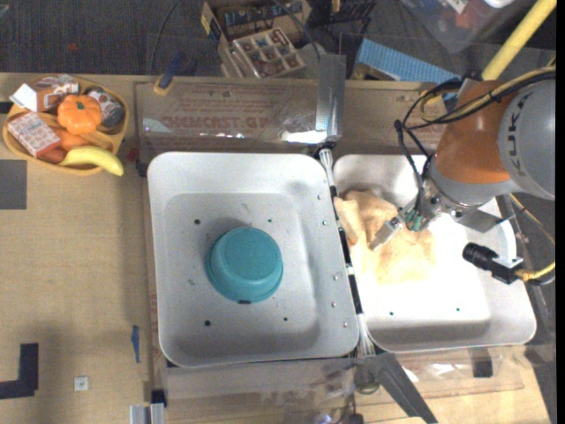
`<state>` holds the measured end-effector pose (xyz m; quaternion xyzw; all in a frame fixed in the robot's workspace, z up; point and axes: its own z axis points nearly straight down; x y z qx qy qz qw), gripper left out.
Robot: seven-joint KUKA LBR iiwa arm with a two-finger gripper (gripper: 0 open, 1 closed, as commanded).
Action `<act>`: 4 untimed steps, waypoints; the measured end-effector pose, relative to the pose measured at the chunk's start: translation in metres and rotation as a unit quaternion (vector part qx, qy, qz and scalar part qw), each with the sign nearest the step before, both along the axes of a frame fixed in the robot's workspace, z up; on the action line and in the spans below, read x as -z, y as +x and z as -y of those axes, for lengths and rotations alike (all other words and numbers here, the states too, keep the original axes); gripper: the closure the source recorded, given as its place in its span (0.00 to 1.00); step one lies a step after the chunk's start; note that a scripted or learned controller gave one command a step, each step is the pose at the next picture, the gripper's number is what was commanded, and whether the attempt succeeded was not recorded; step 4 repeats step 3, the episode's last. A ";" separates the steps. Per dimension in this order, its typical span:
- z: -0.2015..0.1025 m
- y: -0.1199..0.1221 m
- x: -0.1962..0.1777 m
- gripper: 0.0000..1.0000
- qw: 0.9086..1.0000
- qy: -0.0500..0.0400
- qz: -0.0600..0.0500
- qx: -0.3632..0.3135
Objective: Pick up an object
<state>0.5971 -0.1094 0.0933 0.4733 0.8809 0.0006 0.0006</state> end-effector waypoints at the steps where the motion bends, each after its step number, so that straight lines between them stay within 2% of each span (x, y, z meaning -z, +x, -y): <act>1: 0.008 0.050 0.004 0.00 0.995 -0.001 0.004 0.098; 2: 0.008 0.052 -0.007 1.00 0.995 0.000 0.006 0.098; 3: -0.049 0.068 -0.092 1.00 0.999 -0.001 0.001 0.032; 4: -0.049 0.068 -0.092 1.00 0.999 -0.001 0.001 0.032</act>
